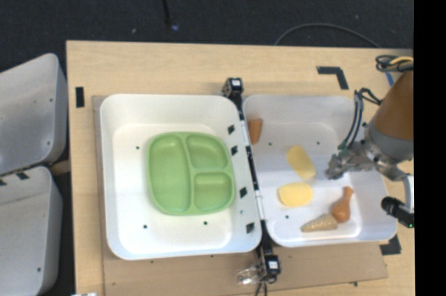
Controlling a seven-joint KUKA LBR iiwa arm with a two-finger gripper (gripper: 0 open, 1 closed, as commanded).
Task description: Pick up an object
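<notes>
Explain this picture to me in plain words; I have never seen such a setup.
One camera looks down at a slant on a wooden bench. On it sit two shallow white bins side by side. The left bin holds a green divided plate. The right bin holds toy foods: two yellow pieces, an orange drumstick, a cone and a small orange piece by the inner wall. The grey and orange machine at the right is a robot arm. Its tool hangs over the right bin, with nothing seen held in it.
</notes>
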